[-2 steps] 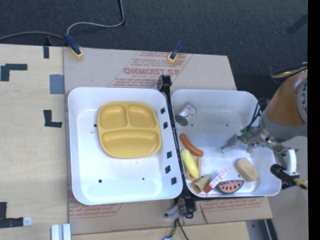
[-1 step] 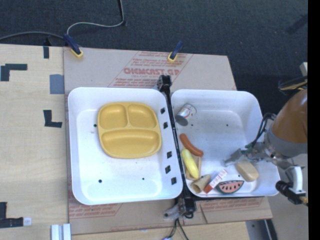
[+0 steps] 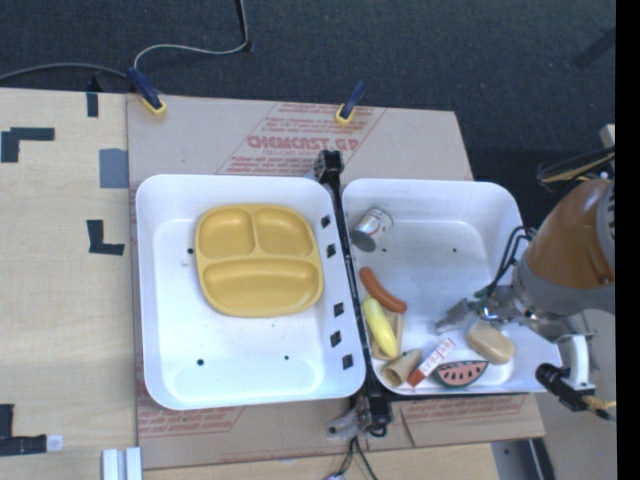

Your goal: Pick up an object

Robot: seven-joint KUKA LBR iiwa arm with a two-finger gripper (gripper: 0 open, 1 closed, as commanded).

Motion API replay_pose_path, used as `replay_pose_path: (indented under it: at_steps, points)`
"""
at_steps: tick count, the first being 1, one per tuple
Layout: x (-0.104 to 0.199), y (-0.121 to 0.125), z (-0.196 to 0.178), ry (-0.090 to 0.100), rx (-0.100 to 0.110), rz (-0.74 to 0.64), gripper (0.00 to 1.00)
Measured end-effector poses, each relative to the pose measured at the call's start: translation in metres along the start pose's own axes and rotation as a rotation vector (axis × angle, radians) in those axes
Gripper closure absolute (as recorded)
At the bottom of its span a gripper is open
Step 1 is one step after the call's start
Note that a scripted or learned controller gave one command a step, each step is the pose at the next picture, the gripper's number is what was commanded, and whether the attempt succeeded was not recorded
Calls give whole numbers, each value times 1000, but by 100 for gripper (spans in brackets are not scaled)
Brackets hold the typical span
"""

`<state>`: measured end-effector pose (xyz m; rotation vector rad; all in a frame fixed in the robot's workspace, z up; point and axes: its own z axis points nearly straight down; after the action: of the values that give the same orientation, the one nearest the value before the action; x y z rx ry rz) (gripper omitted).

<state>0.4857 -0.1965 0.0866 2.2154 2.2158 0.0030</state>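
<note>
Camera view | gripper [image 3: 462, 313] hovered low in right bin [image 3: 440, 203], beside bread roll [image 3: 490, 343] | finger state: couldn't tell | yellow divided plate [image 3: 258, 258] sat in left bin [image 3: 165, 298]

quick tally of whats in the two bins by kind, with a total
Divided plate: 1, the yellow plate in the left bin.
Toy food: 6, in the right bin: hot dog, banana, cone, watermelon slice, tan bread piece, red-and-white packet.
Metal cup: 1, silver cup, right bin.
Total: 8
</note>
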Motion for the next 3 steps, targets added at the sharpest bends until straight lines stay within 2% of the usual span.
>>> replay_pose_path:
  at_steps: [1,2,3]
  points:
    - [56,3,0,2,1,-1,0]
    - [90,0,-3,-19,-10,14,0]
    - [77,0,-2,-6,-5,7,0]
